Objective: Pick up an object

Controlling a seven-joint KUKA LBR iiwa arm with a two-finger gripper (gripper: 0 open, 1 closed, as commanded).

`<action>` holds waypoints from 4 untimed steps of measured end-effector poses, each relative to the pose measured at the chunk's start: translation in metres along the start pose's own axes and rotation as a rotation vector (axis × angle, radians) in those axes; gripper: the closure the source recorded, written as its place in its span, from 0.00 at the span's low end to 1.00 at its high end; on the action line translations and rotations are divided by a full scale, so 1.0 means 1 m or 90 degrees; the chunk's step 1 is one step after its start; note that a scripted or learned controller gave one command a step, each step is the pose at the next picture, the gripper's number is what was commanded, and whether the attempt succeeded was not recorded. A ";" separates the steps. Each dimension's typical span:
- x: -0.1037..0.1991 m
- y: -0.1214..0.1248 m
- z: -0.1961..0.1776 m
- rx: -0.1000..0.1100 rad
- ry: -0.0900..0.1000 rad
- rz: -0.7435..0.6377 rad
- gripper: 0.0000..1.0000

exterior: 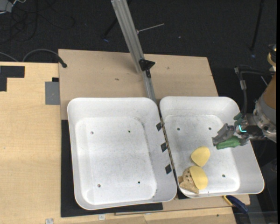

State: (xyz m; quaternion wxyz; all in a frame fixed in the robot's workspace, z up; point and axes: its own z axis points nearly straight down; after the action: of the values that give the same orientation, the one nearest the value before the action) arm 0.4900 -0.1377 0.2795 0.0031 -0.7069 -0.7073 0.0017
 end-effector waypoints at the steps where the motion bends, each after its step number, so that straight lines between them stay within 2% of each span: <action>1: -0.001 0.000 -0.002 -0.003 -0.001 0.002 0.00; 3: -0.005 0.017 0.112 0.001 0.000 0.001 0.00; 4: -0.010 0.016 0.175 0.002 0.001 0.001 0.00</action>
State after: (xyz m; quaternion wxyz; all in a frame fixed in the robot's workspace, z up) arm 0.5044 -0.1470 0.1047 0.0045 -0.7074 -0.7068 0.0024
